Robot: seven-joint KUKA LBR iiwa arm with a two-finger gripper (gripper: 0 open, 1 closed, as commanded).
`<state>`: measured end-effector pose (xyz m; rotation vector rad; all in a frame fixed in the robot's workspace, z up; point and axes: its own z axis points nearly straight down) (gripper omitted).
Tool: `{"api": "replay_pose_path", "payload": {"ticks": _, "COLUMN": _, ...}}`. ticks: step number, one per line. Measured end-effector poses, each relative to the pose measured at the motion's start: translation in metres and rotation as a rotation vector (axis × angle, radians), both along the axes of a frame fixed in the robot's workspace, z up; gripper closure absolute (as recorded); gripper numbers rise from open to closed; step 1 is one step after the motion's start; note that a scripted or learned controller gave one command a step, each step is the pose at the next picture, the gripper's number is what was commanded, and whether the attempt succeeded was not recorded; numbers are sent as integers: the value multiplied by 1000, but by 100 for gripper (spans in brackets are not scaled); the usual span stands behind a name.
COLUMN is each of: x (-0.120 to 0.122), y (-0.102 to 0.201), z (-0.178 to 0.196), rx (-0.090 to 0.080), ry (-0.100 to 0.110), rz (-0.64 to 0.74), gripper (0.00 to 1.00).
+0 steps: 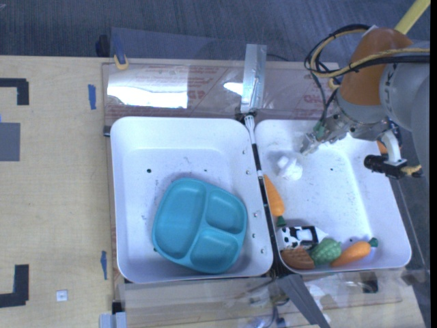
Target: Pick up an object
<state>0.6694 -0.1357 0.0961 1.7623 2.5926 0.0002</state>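
At the near rim of the right white bin [403,248] lie mixed toys, and the small white lumpy object [289,168] sits mid-bin, just beside and at 7 o'clock from the hand [315,140], whose opening cannot be told.

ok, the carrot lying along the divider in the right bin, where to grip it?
Probably mid-body on the carrot, from straight above. It lies flat and lengthwise beside the right bin's left wall, so the fingers should close across its narrow width; the wall-side finger has little room.
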Motion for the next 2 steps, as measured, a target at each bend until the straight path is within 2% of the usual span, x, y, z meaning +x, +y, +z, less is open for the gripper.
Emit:
{"api": "replay_pose_path", "payload": {"ticks": 1, "x": -2, "y": 3, "z": -2, "rx": 5, "ry": 11, "rz": 2, "gripper": 0}}
{"api": "replay_pose_path", "payload": {"ticks": 2, "x": -1, "y": 26, "z": 18, "rx": 4, "ry": 3, "rz": 25, "gripper": 0}}
